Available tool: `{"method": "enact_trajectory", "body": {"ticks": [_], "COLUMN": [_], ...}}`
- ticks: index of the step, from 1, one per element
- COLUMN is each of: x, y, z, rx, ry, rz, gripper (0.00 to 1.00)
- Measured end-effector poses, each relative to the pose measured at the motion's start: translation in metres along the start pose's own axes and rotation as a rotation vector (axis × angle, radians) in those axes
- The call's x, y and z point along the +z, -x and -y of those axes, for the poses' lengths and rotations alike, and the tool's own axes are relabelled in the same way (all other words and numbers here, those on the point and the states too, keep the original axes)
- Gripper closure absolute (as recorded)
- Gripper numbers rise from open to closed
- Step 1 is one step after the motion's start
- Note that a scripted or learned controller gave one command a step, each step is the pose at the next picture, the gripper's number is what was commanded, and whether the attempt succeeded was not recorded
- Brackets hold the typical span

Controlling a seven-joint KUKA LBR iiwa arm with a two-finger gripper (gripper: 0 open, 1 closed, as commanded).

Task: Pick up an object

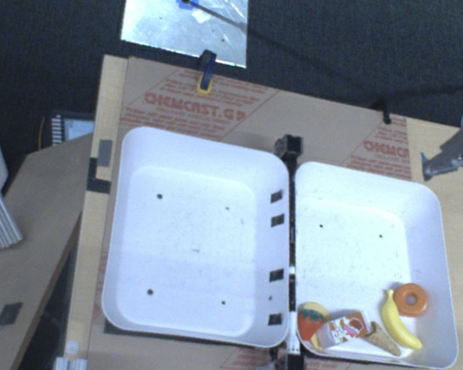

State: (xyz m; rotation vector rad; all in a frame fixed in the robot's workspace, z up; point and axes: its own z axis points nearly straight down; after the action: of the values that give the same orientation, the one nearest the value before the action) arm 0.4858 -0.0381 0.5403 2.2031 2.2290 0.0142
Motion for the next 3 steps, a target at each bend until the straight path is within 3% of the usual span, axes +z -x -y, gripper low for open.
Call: {"method": "enact_trajectory", "body": {"ticks": [1, 2, 3], "x": [0.005, 0.005, 0.134], "y": [-0.037, -0.116, -0.059], "z": [-0.001, -0.002, 0.001], "rx": [0.003, 0.000, 0.015], "ry": [-0.008, -0.009, -0.023], "rz": [0.000, -0.001, 0.003], "gripper": [0.00, 0.00, 0.00]}}
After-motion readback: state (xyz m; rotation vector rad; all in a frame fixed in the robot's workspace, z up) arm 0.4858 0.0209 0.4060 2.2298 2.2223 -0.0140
